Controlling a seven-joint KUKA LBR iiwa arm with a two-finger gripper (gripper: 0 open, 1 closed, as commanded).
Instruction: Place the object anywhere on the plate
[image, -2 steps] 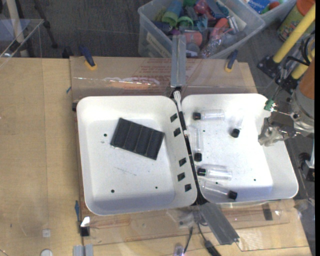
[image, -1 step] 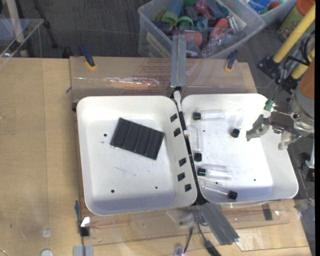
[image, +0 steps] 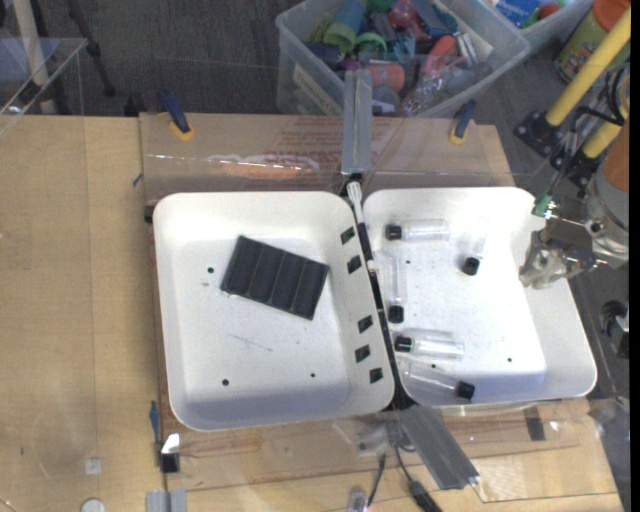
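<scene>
Near edge: wooden desk (image: 70, 300), grey bracket (image: 440, 455) below the bins. R bin (image: 565, 350): clear vials w/ black caps. One vial (image: 440, 380) at near rim, another (image: 430, 346) just behind it, a third (image: 392, 290) along the divider, a fourth (image: 420, 231) toward far side; a loose-looking black cap (image: 470, 265) mid-bin. L bin (image: 180, 390): dark ribbed plate (image: 275, 277), flat, tilted, nothing on it. My end effector (image: 545, 262) sits over R bin's right rim, apart from the vials; cannot tell if released or clenched. Far: clear tub (image: 400, 50) of colourful items beyond the desk.
</scene>
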